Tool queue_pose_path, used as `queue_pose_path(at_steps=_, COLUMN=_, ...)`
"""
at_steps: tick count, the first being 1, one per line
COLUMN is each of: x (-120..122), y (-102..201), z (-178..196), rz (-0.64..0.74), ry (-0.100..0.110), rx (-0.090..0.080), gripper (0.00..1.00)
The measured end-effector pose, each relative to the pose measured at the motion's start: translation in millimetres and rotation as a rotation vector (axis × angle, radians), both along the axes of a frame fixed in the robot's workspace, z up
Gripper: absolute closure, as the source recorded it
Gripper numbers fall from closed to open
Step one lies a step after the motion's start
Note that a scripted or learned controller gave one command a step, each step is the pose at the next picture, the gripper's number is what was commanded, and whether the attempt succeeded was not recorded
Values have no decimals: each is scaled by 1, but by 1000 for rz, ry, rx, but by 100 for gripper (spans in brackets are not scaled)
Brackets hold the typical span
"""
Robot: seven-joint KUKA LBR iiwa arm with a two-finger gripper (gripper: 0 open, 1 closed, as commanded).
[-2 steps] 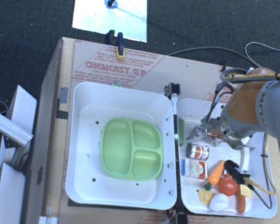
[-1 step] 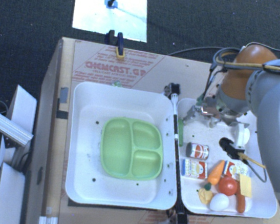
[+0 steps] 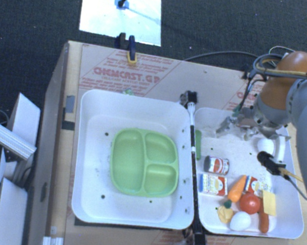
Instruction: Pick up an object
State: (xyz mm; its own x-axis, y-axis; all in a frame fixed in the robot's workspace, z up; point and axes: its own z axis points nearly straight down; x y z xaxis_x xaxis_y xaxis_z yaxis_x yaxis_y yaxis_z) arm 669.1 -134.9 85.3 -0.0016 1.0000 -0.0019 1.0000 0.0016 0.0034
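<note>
My gripper (image 3: 235, 130) hovers over the far part of the right bin (image 3: 293, 215), its fingers spread apart with nothing between them. Nearer the front of that bin lie a small can (image 3: 216, 165), a red-and-white carton (image 3: 213, 185), an orange carrot (image 3: 236, 188), a red tomato (image 3: 249, 204), a white egg (image 3: 240, 221), a yellow cheese wedge (image 3: 269, 203) and a brown sausage (image 3: 264, 222). A green stick-shaped piece (image 3: 197, 144) lies along the bin's left wall. The can is the closest item, a short way in front of the gripper.
The left bin (image 3: 89, 195) holds a green divided plate (image 3: 144, 162). A black-and-white bar (image 3: 191, 119) runs along the seam between the bins. A blue and yellow clamp (image 3: 131, 50) sits at the bench's far edge.
</note>
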Motion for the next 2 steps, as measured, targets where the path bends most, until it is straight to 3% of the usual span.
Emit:
queue_pose_path(at_steps=1, x=-47, y=50, z=0, rz=2, ry=2, rx=2, gripper=0)
queue_pose_path(at_steps=2, x=0, y=44, z=0, rz=3, ry=0, rx=1, gripper=0)
